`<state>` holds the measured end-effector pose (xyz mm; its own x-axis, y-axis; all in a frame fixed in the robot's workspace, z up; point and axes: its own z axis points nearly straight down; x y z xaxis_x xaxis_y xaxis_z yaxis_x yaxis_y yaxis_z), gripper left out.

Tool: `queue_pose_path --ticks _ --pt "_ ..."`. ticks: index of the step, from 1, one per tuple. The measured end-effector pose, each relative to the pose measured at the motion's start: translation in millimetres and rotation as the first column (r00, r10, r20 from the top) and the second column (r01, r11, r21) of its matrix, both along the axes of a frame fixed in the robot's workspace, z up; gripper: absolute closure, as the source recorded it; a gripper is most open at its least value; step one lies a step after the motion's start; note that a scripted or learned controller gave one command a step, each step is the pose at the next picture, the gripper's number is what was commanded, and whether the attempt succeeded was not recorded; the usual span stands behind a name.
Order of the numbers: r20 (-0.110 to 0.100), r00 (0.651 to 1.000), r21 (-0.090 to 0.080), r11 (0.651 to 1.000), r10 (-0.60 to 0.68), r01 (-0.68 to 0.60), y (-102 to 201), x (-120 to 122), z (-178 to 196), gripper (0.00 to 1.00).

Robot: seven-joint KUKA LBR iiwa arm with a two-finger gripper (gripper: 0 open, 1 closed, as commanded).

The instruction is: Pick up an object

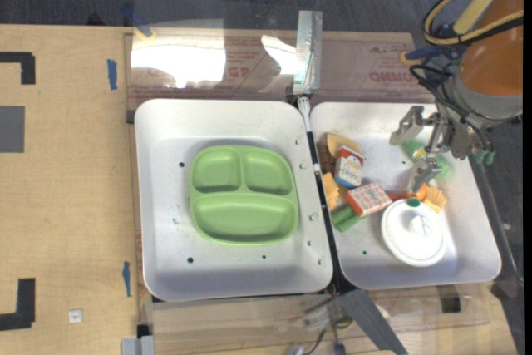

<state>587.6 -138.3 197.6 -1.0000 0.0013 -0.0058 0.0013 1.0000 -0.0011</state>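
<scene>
Smooth white bins (166,262); sectioned green tray (244,194).

Two glossy white plastic bins (154,262) sit on a tan wooden desk (58,204) marked with black corner shapes and blue tape. A lime-green divided plastic plate (244,194) lies in the left bin. The right bin holds a red-and-white small carton (367,198), a round white lidded cup (413,232), and orange and green bits. The metallic grey hand (428,154) hangs from an orange-banded arm (495,54).

Grey arm (486,100) with an orange band, looped yellow-and-black cables, and a metal claw (432,147).
</scene>
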Motion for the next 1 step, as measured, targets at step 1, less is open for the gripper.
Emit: queue_pose_path --ticks 1 --pt "0.008 0.995 0.000 0.995 -0.097 0.097 -5.2 2.6 -108.1 0.00"
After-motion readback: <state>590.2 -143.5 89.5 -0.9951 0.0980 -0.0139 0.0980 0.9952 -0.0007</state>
